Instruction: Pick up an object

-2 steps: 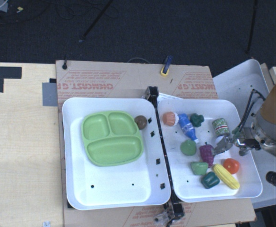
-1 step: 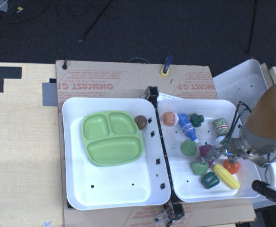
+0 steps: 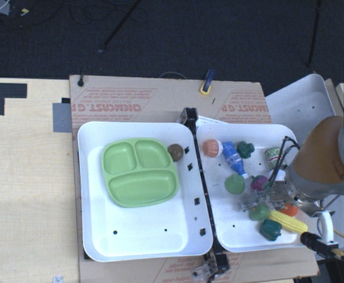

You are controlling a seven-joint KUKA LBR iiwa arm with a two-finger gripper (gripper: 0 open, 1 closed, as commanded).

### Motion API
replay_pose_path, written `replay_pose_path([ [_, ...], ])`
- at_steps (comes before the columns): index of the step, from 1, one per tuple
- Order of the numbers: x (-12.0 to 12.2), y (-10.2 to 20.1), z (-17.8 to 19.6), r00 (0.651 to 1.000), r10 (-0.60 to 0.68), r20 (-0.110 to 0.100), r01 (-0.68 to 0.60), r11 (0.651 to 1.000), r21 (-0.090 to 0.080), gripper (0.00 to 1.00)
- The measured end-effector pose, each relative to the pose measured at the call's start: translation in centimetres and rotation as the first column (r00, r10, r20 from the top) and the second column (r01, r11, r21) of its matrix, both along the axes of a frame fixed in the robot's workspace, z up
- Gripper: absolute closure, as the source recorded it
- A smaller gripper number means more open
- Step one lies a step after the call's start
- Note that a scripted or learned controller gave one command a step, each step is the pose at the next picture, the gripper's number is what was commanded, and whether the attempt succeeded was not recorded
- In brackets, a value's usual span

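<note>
My gripper (image 3: 255,203) is low in the right bin (image 3: 231,237), reaching in from the right under the grey arm with the orange band (image 3: 322,152). It hangs among a cluster of toys: a light green round piece (image 3: 234,184) to its upper left, a purple piece (image 3: 259,183) just above it, and a green piece (image 3: 258,213) right beneath it. A yellow corn cob (image 3: 288,221), a dark green pepper (image 3: 270,230) and a small orange piece (image 3: 290,210) lie to its right. The arm hides part of this cluster.
Further back in the right bin lie a blue bottle (image 3: 232,158), an orange-pink ball (image 3: 211,148), a dark green toy (image 3: 245,149) and a patterned cup (image 3: 273,155). The left bin (image 3: 136,240) holds a green divided plate (image 3: 140,171) and a brown ball (image 3: 175,152).
</note>
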State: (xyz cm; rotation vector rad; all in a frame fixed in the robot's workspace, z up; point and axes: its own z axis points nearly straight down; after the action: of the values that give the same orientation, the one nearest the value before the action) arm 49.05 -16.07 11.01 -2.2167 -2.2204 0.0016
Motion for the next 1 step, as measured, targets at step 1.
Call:
replay_pose_path([
  [1, 0.02, 0.24, -2.38, 1.000, -0.001, 0.000, 0.001, 1.000, 0.000, 0.00],
])
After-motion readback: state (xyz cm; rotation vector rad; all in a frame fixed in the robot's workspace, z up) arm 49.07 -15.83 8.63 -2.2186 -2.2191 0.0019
